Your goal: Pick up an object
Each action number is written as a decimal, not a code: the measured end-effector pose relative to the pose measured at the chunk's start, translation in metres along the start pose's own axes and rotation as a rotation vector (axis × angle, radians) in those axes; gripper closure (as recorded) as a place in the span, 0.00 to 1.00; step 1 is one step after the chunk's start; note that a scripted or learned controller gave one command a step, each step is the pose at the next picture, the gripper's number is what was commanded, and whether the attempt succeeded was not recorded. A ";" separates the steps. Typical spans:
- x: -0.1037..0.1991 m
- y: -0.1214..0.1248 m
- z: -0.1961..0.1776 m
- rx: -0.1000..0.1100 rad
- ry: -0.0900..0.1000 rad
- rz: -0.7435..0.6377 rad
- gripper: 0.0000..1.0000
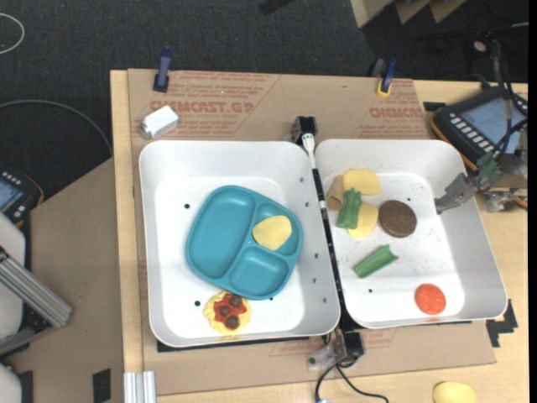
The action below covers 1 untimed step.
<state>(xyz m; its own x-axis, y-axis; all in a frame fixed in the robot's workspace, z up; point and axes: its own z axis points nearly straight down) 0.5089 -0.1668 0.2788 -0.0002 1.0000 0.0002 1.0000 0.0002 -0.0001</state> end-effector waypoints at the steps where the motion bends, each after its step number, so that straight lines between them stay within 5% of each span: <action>1: 0.056 0.017 0.150 0.014 0.006 -0.005 0.00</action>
<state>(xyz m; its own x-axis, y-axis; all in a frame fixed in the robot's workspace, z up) 0.5263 -0.1109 0.1293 -0.0053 1.0000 0.0059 0.9999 0.0054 -0.0138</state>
